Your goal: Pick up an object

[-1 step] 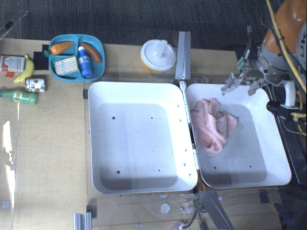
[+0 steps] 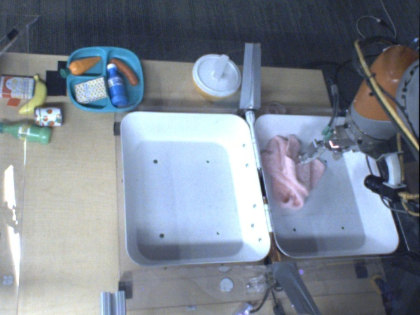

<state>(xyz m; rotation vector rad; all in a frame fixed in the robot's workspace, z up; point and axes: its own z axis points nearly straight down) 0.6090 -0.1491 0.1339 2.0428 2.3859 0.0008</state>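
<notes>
Inside the right bin [image 2: 377,238], a crumpled pink cloth [image 2: 289,172] is lying near the left wall, and the end effector [image 2: 310,151] is reaching down at its upper right edge, seemingly touching it. Whether it is clenched or released, I cannot tell. Judging by this, lifting is remaining.

Single fixed overhead camera, slanted down over both bins [image 2: 131,176], bench-wide view.
</notes>
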